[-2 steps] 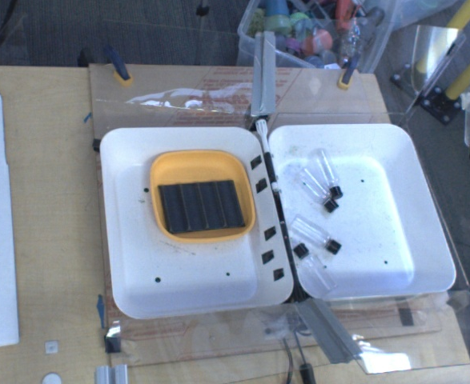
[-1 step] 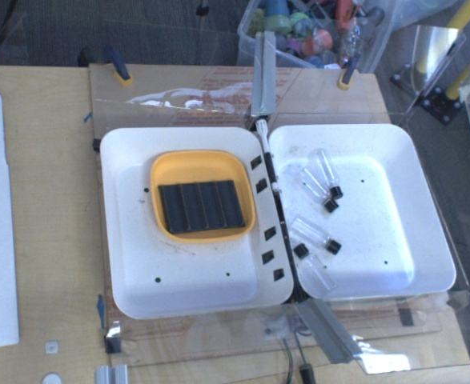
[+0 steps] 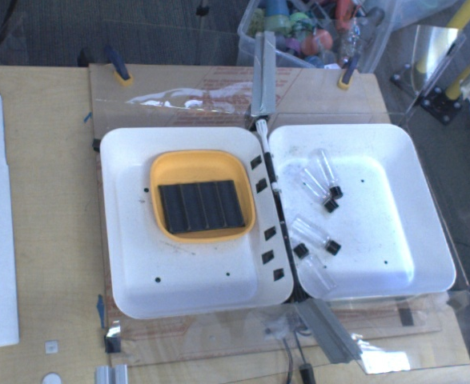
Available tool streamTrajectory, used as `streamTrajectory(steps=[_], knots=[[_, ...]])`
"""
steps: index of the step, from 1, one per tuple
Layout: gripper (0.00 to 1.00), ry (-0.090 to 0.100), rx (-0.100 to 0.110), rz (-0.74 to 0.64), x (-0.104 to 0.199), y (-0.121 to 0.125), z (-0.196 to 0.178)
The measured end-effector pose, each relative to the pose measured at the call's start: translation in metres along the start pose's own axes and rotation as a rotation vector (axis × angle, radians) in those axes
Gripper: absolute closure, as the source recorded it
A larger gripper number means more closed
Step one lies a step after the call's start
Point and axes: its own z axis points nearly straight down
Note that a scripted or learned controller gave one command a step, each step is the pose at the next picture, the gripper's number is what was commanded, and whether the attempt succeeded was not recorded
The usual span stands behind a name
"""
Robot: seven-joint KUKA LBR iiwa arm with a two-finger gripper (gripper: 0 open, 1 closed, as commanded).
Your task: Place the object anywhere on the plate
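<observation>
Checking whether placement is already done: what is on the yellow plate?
A dark ribbed block lies flat on the plate, inside its rim, in the left bin. The plate's floor beneath it is covered.

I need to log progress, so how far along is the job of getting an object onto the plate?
Done: a dark ridged slab already lies inside the yellow plate in the left bin. In hand: nothing visible. Left: several clear vials with black caps lie in the right bin, if they are meant to follow.

Dark ribbed slab [image 3: 201, 206] flat on yellow plate [image 3: 162, 169], prob. centred.
</observation>
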Motion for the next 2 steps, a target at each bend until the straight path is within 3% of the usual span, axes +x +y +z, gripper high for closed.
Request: streamTrajectory(steps=[1,2], knots=[[1.0,-0.001,-0.002,-0.377,0.0002,-0.0004,0.0007],[1.0,-0.001,-0.002,-0.569,-0.0026,0.0003,0.0006]])
